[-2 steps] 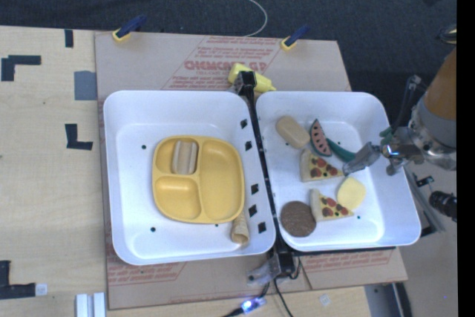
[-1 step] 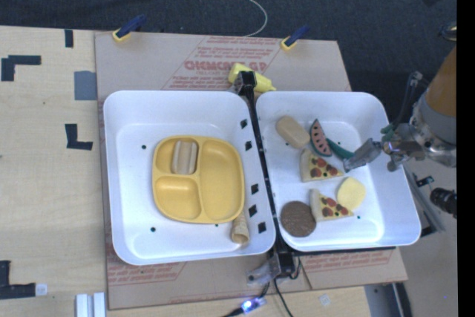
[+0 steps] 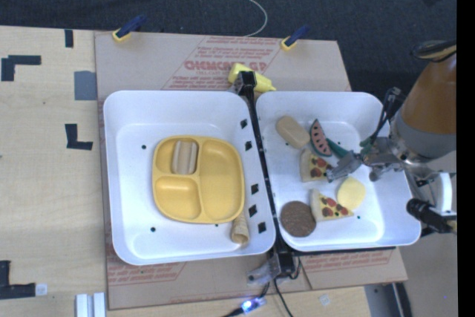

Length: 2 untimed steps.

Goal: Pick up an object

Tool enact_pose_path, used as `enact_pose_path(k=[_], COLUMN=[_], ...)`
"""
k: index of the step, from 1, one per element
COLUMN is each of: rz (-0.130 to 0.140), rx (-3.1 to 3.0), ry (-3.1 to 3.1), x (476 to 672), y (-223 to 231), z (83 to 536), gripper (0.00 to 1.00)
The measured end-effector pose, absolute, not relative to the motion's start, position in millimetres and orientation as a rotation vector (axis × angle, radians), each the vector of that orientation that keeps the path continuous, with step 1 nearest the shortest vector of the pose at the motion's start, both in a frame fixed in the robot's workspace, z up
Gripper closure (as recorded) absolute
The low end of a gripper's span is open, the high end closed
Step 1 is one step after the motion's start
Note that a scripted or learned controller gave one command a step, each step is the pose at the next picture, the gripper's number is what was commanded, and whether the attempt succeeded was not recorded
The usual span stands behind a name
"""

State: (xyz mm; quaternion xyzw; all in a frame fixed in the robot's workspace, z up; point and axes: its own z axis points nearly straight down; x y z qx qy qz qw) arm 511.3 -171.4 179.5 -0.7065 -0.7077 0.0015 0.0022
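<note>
In the right bin (image 3: 371, 230), a pale yellow round slice (image 3: 352, 194).

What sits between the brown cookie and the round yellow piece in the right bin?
A pizza slice lies between the cookie and the yellow piece, seen in the camera view.
</note>
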Motion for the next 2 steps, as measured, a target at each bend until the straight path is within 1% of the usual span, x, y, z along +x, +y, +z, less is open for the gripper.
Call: enact_pose_path(k=[1,2], rz=[0.005,0.001], rx=[-2.215,-2.223], ry=[-2.22,-2.226], x=[518.0,519.1], y=[-167.4,-167.3], z=[132.3,84.0], gripper=[0.0,0.0])
